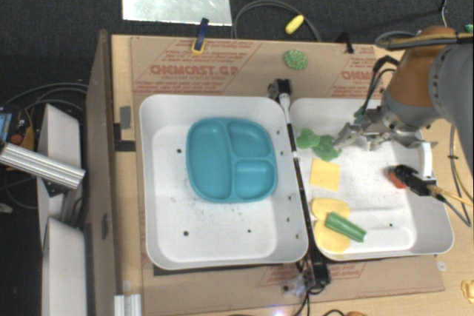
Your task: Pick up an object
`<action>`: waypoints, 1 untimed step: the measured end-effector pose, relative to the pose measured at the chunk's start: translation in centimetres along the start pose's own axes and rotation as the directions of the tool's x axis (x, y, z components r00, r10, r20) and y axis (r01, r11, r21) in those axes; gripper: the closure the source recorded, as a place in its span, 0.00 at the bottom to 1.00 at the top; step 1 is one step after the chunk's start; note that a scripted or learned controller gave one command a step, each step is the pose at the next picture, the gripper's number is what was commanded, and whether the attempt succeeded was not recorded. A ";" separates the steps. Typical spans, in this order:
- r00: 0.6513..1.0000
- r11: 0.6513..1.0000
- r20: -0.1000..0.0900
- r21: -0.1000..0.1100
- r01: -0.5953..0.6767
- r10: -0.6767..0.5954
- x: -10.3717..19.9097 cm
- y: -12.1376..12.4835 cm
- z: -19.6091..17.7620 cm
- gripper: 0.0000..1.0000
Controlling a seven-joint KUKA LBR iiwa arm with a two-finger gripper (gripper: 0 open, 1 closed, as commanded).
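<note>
My gripper hovers in the right white bin; finger state unclear.
The green plastic cylinder lies on the yellow disc, its long axis running upper-left to lower-right.

so the left bin has a teal divided plate sitting in it, and the right bin has a green leafy piece, yellow square, yellow round with a green stick on top. gripper hangs low just beside the leafy piece
</note>
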State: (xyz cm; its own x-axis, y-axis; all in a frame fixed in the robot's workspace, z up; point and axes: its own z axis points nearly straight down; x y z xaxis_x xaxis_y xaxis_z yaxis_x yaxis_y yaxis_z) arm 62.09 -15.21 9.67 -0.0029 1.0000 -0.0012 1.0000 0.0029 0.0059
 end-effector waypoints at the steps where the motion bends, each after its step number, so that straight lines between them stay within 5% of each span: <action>1: 1.000 1.000 -0.002 0.007 -0.003 0.003 1.0 -4.5 -4.5 0.00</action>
State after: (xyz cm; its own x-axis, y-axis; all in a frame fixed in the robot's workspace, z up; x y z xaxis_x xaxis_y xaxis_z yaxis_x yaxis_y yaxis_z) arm 57.61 -14.22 14.18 -0.0003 1.0000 0.0009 1.0000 0.0003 -0.0007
